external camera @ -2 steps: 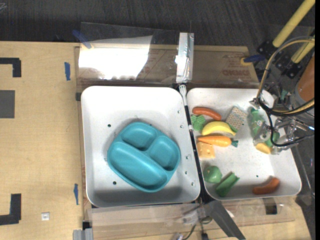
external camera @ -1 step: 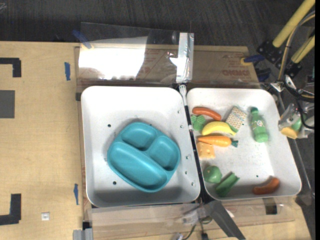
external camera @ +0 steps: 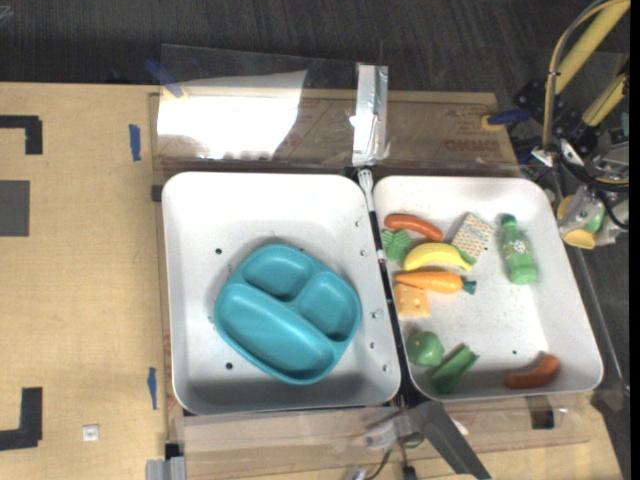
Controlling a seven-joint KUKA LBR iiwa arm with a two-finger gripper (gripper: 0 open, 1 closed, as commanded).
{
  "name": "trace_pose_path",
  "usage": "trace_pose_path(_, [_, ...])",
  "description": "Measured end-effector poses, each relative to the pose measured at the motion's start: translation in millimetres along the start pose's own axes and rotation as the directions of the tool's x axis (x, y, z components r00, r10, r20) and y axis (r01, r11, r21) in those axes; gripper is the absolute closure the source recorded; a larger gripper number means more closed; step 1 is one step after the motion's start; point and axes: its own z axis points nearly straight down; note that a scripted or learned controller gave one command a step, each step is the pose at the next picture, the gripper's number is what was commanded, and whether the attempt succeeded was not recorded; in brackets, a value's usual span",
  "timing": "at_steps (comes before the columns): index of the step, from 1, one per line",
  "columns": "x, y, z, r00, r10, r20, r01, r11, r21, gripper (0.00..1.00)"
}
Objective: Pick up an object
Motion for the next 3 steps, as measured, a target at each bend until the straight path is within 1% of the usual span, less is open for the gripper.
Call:
trace_pose_path(1, [-20.2,-80.5,-11.4,0.998,-0.062,0.001,0.062,0.998,-0.001,1.0])
trace_pose_path(2, [-35.1,-73.3,29.4,0.98,-0.201,0.002,0.201,0.98,-0.006,1.0])
trace_pose_path(3, [-58.1,-71.6,55.4,0.93,-0.367,0.002,0.367,0.93,-0.006,1.0])
